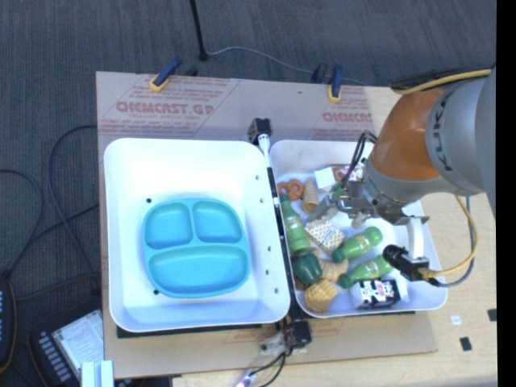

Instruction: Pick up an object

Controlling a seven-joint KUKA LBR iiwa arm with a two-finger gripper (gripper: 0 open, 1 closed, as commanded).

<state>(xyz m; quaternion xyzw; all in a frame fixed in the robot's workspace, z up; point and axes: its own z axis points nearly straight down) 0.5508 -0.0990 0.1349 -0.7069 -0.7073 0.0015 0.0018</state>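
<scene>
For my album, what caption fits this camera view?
Robot gripper dips into a bin of toys beside a blue plate.

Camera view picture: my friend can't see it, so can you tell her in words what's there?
A grey and orange robot arm reaches from the right into the right white bin, its end effector low over a jumble of small toys, many of them green. The left white bin holds a blue divided plate.

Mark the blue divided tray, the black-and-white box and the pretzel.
blue divided tray [195, 247]: camera view, on its centre ridge.
black-and-white box [377, 292]: camera view, on its top face.
pretzel [292, 189]: camera view, on its ring.
</scene>
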